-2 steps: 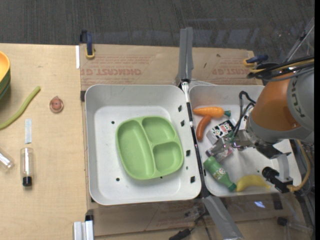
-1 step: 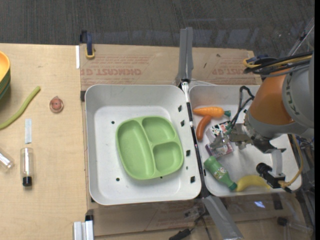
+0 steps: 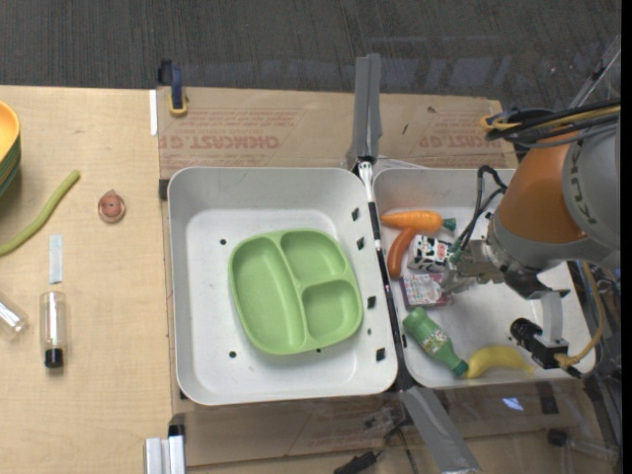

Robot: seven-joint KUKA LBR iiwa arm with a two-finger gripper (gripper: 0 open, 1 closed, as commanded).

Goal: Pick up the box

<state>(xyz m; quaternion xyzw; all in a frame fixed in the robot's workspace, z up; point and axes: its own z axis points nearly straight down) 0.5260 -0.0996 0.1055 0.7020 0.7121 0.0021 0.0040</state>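
- White plastic bins sit side by side on the worktop: the left bin fills the middle of the frame, the right bin lies toward the right edge.
- A green divided plate lies flat in the left bin.
- The box, small and white with dark print, rests in the right bin's upper left part, just right of an orange sausage-shaped toy and below a toy carrot.
- A pink-printed packet lies just below the box.
- The gripper is low in the right bin, right beside the box and the packet; whether it is spread or pinching anything cannot be told.
- The grey arm with its orange band comes in from the right of the frame.
- A green toy bottle and a banana lie at the right bin's lower edge, touching.
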